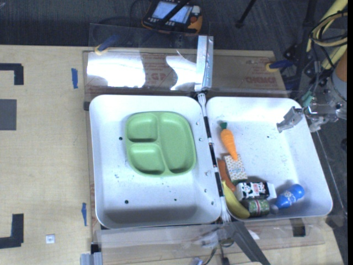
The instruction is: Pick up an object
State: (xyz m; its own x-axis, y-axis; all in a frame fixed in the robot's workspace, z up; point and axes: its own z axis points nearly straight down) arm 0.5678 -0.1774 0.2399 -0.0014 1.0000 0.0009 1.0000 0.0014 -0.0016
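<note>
The right bin (265, 120) holds several small objects along its left and front sides. An orange carrot (228, 139) lies near the divider. Below it are a patterned packet (236, 167), a black-and-white carton (255, 190), a yellow banana (234, 203), a dark green can (258, 206) and a blue toy (289, 196). My gripper (300, 117) hangs over the bin's far right side, well apart from all of them and with nothing in it.
The left bin (105, 164) bears a green divided plate (161, 142). A raised divider (208, 148) separates the two bins. A clear panel (143, 65) stands behind them. Cables and arm hardware (325, 37) crowd the right edge.
</note>
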